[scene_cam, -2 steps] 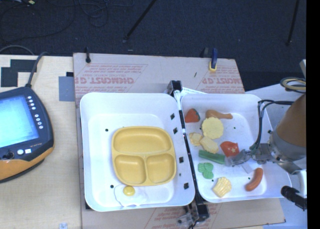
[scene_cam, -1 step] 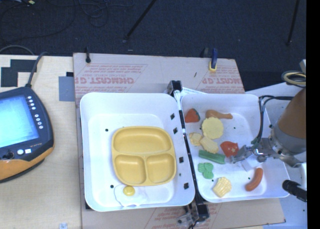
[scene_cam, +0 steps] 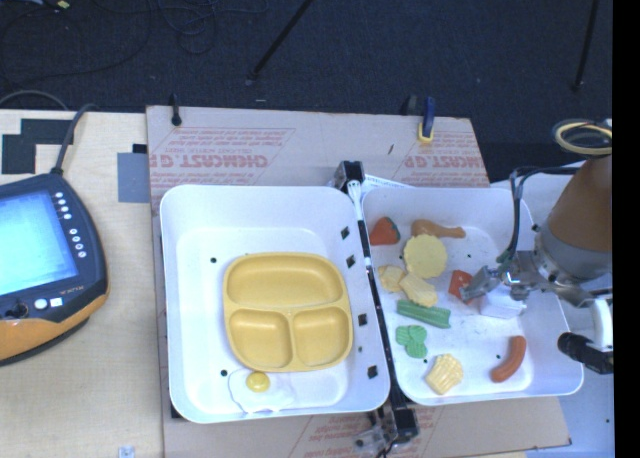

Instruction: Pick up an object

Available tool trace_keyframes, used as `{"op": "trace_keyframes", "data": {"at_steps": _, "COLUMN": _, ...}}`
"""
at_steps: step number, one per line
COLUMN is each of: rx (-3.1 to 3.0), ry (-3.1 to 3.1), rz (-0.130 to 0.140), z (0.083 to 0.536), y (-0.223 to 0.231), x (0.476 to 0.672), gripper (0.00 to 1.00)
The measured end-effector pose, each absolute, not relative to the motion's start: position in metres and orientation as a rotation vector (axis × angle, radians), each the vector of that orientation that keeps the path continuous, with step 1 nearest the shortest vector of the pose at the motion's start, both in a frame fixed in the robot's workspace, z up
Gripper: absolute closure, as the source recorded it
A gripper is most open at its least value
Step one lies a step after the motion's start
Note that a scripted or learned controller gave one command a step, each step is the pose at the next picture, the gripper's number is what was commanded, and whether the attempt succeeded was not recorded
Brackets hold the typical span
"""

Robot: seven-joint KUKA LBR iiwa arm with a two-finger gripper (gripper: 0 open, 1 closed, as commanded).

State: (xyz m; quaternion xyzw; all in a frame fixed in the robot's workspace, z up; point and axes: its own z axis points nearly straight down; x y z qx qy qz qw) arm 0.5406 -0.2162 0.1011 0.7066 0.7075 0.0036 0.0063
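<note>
On the bench, the right bin (scene_cam: 560,371) crowds your targets together, so your gripper (scene_cam: 478,286), its grip state unreadable, hovers beside the red piece (scene_cam: 459,283).

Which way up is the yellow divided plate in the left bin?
Right way up: the yellow plate lies flat on the floor of the left bin, with its three hollow sections facing upward.
</note>
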Motion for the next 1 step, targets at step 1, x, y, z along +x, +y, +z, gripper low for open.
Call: {"op": "trace_keyframes", "data": {"at_steps": 1, "rx": 2.183, "ry": 2.197, "rz": 0.030, "z": 0.1018, "y": -0.2151, "x": 0.5055, "gripper": 0.00}}
